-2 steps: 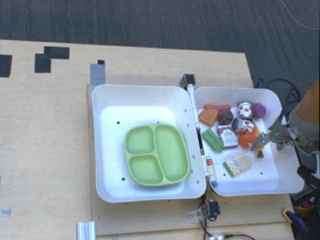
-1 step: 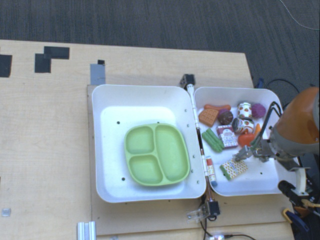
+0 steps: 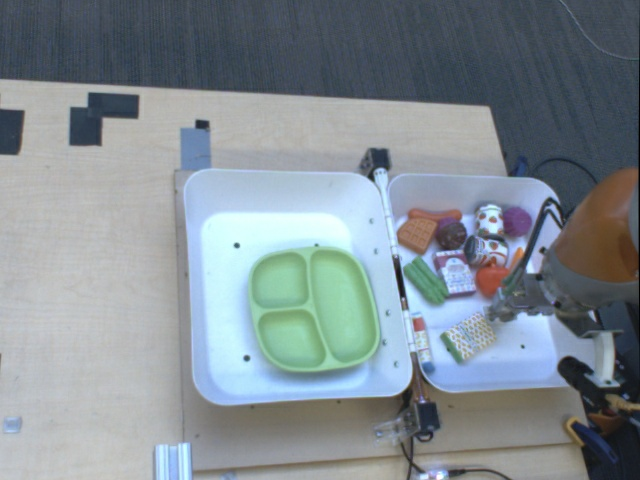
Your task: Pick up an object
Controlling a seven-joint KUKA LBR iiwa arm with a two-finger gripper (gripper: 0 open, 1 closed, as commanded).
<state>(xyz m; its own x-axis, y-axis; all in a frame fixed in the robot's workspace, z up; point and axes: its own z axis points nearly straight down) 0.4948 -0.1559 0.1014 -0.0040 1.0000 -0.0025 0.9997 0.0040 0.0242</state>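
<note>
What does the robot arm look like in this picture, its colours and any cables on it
The arm comes in from the right as a rounded body with a broad orange band and a grey section below it toward the wrist. The tool at its end is small, dark grey and metallic, too blurred for detail. A thin dark cable arcs alongside the arm above the right bin.

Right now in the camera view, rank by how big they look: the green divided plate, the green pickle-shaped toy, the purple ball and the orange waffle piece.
1. Green divided plate, by far the largest.
2. Green pickle-shaped toy and orange waffle piece: these look alike, so I won't rank them.
3. Purple ball, smallest.
</note>
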